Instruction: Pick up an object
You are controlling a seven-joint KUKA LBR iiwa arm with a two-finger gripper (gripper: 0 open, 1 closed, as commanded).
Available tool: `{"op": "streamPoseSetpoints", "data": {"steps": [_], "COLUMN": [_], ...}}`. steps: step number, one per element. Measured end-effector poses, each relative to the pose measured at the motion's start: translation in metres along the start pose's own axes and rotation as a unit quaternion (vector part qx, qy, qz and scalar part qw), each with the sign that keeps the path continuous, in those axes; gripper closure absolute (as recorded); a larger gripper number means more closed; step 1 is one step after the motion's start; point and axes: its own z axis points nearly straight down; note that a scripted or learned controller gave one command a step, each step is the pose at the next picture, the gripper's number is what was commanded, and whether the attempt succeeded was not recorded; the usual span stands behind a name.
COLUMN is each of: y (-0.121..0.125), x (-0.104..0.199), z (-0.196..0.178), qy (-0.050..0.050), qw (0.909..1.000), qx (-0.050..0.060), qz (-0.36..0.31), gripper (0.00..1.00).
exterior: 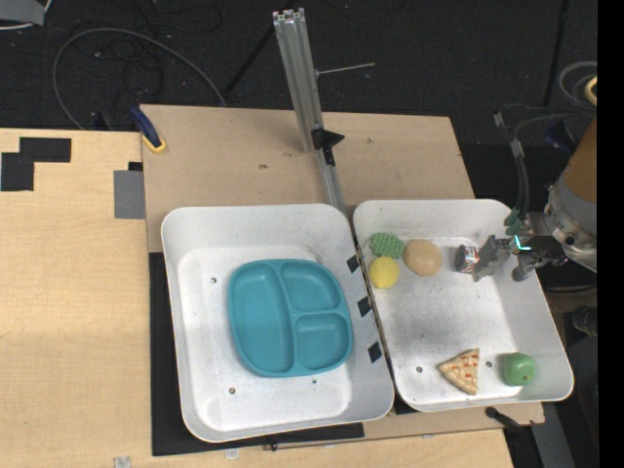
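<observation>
In the right bin (pixel 439 310), a green knobbly piece (pixel 386 245), a beige round object (pixel 422 257) and a yellow ball (pixel 383 273) cluster at the far left. A pizza slice (pixel 461 370) and a green apple (pixel 519 369) lie at the bin's near right. My gripper (pixel 504 267) hovers over the far right part of this bin, to the right of the beige object. It is open, with nothing between its fingers. A small silvery thing (pixel 466 257) shows just left of it; I cannot tell what it is.
The left bin (pixel 195 252) holds a teal divided plate (pixel 290 315). A metal post (pixel 302 86) rises behind the gap between the bins. The middle of the right bin is bare white floor.
</observation>
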Motion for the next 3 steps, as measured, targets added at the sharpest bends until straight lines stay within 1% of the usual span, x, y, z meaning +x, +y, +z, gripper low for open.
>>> {"op": "streamPoseSetpoints", "data": {"steps": [1,2,3], "y": [0.000,-0.003,0.000], "x": [0.000,0.011,0.002], "z": [-0.001,0.056,0.112], "qy": [0.000,0.001,0.001], "qw": [1.0000,1.0000,1.0000], "qx": [-0.001,0.002,0.003], "qz": [0.000,-0.001,0.000], "gripper": [0.00,0.00,0.00]}}
